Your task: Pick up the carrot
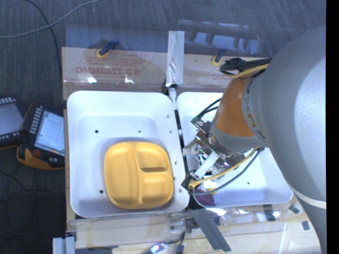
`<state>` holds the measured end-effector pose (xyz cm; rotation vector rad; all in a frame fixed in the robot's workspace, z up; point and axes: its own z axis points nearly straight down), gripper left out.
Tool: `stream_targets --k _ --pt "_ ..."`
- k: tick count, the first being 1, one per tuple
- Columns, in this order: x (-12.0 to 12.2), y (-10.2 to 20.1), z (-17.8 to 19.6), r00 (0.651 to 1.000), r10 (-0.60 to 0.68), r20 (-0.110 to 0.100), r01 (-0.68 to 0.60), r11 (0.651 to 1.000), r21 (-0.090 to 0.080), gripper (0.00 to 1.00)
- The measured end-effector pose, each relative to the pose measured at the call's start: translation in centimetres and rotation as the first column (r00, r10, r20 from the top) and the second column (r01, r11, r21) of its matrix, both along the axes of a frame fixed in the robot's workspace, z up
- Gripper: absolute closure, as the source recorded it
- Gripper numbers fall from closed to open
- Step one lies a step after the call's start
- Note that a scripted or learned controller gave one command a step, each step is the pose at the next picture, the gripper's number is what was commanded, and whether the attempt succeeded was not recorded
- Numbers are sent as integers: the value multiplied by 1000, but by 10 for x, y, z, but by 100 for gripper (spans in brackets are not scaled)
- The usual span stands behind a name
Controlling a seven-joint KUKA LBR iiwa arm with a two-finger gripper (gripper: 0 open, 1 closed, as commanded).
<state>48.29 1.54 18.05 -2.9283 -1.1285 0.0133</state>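
Over right bin [265, 194], pincer [204, 169] (carrot perhaps hidden).

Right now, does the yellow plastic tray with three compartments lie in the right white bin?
No, the yellow plastic tray lies in the left white bin, while the arm reaches into the right white bin.

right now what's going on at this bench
A grey robot arm with an orange band reaches in from the right and is bent low over the right bin, its hand down near that bin's front left corner. Something purple lies just under it; I cannot make out a carrot there. The left bin holds a yellow divided tray, untouched.
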Motion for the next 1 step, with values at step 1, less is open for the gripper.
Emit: stream_targets --k 1 --pt "0 -9 0 996 -92 1 92 996 -1 0"
